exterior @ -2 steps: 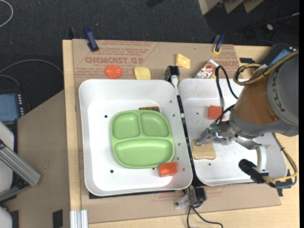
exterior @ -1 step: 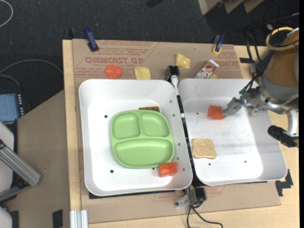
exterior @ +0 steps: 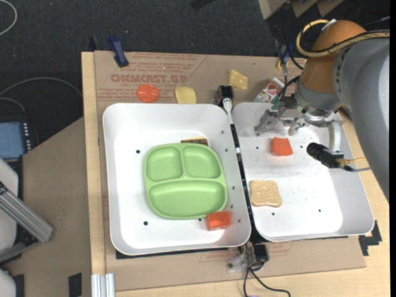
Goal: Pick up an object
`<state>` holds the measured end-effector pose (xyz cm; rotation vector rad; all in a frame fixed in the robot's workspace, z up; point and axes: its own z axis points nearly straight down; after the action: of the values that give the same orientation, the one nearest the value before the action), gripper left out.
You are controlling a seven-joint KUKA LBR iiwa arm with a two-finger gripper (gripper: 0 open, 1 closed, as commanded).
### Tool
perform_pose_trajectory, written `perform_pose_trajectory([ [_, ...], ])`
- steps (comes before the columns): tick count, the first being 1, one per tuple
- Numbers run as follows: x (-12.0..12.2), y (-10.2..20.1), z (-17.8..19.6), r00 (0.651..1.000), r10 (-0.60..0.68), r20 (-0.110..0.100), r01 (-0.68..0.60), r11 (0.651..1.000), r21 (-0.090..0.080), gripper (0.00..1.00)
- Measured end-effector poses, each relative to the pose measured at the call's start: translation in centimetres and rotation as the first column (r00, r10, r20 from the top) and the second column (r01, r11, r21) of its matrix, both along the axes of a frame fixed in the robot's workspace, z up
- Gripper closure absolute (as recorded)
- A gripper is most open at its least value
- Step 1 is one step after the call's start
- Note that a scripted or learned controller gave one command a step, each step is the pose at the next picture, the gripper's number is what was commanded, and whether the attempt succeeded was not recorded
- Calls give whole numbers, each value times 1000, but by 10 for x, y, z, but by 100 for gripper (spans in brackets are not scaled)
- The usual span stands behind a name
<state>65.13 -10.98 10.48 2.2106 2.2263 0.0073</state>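
Hanging over the far end of the right bin [exterior: 346, 221], the gripper [exterior: 279, 117] — whether spread or clenched, I cannot tell — has the orange-red block [exterior: 281, 146] just nearer than it, almost directly below; the toast slice [exterior: 265, 193] lies nearer still.

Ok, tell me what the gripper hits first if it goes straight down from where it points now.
Probably the white floor of the right bin, near its back wall. The gripper hangs over bare bin just behind the orange-red block, so it looks likely to miss the block, though depth is hard to judge from this slanted view.
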Motion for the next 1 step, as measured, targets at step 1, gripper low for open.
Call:
perform_pose_trajectory([
  [1,-36,-27,-22,1000,-10,-12,10,1000,1,0],
])
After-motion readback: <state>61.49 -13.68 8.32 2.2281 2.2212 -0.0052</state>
